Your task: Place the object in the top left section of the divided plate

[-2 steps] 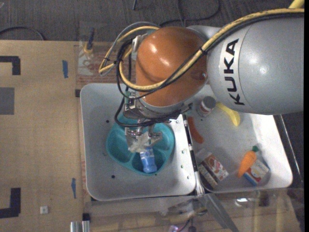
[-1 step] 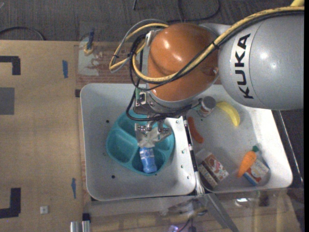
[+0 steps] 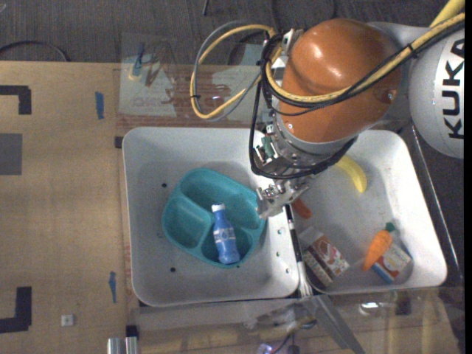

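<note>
We see open white floor in the left bin (image 3: 144,198) along its left and upper sides, around the teal divided plate (image 3: 184,220). A blue bottle (image 3: 224,236) lies across the plate's lower right section. The arm (image 3: 332,80) looms over the bins' shared wall at frame centre. In the right bin (image 3: 420,190), a banana (image 3: 352,174), carrot (image 3: 377,246) and small cartons (image 3: 326,259) crowd the floor.

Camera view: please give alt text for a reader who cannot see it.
A blue bottle lies in a teal divided plate in the left bin; the gripper hovers at the plate's right rim. The right bin holds a banana and carrot.
</note>
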`<state>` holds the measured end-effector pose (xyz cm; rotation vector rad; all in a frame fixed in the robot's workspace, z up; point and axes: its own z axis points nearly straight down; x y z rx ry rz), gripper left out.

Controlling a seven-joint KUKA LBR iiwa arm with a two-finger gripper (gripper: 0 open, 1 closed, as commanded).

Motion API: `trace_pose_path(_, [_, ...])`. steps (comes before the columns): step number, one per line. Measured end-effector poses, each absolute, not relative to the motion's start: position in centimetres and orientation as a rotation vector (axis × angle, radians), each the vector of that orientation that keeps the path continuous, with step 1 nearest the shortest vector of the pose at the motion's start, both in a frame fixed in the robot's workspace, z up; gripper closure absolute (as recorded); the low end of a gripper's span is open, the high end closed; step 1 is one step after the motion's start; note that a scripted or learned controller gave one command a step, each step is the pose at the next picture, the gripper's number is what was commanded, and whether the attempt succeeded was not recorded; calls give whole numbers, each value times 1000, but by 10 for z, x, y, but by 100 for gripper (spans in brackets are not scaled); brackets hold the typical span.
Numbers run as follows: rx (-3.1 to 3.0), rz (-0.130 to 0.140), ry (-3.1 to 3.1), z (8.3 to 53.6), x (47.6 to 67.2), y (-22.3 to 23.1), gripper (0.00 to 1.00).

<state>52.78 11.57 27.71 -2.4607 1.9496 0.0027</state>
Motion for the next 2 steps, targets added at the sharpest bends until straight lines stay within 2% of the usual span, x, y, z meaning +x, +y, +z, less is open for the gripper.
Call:
trace_pose_path(1, [-2687,5,1622,296,537,228,100])
trace_pose_path(2, [-2686,5,1626,296,537,226,0])
